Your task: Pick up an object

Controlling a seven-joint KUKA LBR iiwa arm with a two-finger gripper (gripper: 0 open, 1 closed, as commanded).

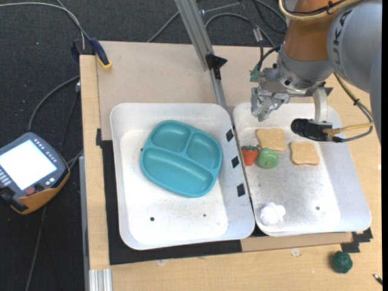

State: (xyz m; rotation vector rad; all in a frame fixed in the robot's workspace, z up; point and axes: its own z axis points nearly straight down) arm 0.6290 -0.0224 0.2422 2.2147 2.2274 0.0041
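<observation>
Gripper (264, 109) hangs over the far edge of the right shallow white plastic bin (339, 214), nothing between its fingers that I can see; whether it's open or closed I cannot tell from this angle, the tip is a grey blur against the bin.

Candidates for the pick: pale tan slice of toy bread (271, 139) just below the gripper, closest thing to it. A small orange-red toy strawberry-like piece (249, 155) and a round green toy apple (268, 158) sit touching each other a bit further toward me from the gripper. Second tan bread slice (304, 153) off to the arm side. White crumpled lump (273, 214) well away, at the near end of the bin.

My worries: bread slices lie flat, so fingers may scrape the bin floor and slide off. Red and green pieces touch, so going for one likely knocks the other or grabs both. The green one looks round and could roll out of a pinch. A black cable-fed attachment (312, 129) juts off the wrist above the second slice and could snag.

Left white bin (130, 223) holds a teal compartment plate (181, 157), far from the gripper. Light wooden tabletop (151, 71) with black matting under the bins, a dark green ball (341, 261) near its front corner, dark carpet and cables around, a teach pendant (29, 171) on the floor.
</observation>
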